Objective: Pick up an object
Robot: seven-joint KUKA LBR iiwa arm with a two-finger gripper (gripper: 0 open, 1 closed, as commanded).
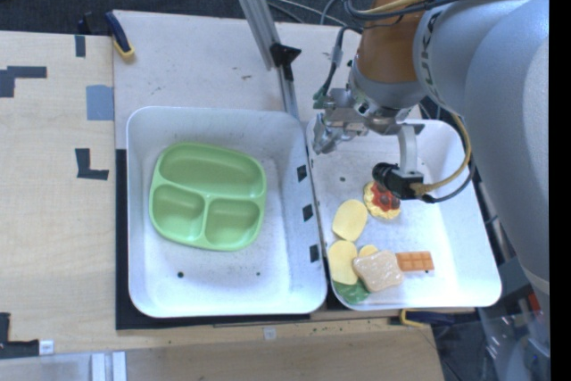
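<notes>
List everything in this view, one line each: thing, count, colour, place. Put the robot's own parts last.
Bins: two, white, side by side on the bench.
Divided plate: one, green, in the left bin.
Oval slices: two, pale yellow, near the right bin's left wall.
Bread slice: one, tan, at the right bin's front.
Wafer piece: one, orange, right of the bread.
Round item: one, red and yellow, mid right bin.
Clamp: one, blue and yellow, bench's back left.
Arm: one, grey with orange band, from the right.
Claw: one, metallic, over the right bin's back left corner.
</notes>
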